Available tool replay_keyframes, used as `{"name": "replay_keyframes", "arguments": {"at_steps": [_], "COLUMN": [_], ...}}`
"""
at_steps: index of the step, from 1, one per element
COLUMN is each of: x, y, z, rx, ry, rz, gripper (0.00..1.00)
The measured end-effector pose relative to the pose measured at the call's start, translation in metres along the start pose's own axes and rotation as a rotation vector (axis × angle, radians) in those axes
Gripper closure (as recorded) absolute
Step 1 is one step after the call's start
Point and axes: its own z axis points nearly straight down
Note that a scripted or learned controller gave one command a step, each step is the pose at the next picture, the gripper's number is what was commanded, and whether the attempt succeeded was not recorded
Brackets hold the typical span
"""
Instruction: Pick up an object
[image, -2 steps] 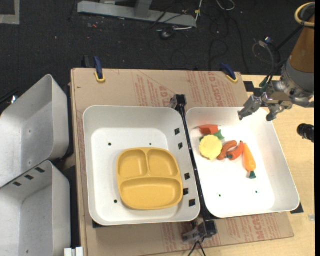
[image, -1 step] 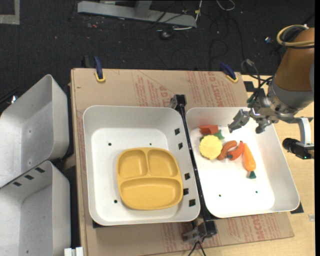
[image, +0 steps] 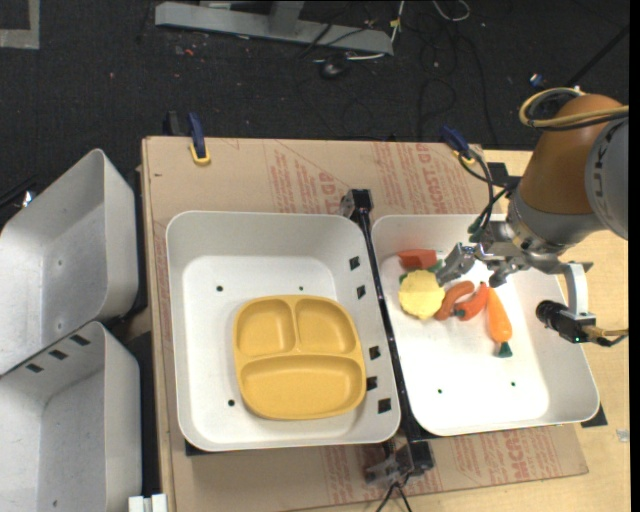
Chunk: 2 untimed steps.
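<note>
The right bin (image: 520, 400) holds a pale yellow round fruit (image: 421, 295), a red block (image: 417, 259) just behind it, a small red-orange piece (image: 457, 298) and an orange carrot (image: 497, 314) with a green tip. My gripper (image: 475, 275) hangs over the upper middle of this bin, just above the red-orange piece and the carrot's top end. Its two metal fingers (image: 453, 265) stand apart, open, and nothing is between them. The arm's orange band (image: 560, 180) rises to the right.
In the left bin (image: 200, 300) lies a yellow divided plate (image: 298, 355). A black divider (image: 375, 300) runs between the two bins. Two more white bins (image: 60, 270) stand off the bench at the far left. The front half of the right bin is bare floor.
</note>
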Motion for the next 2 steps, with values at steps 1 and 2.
{"name": "replay_keyframes", "arguments": {"at_steps": [1, 2], "x": [0.001, 0.0], "y": [-0.006, -0.004], "z": [0.06, 0.045], "rx": [-0.005, -0.014], "ry": [-0.003, -0.006], "rz": [0.001, 0.002], "gripper": [0.0, 1.0]}}
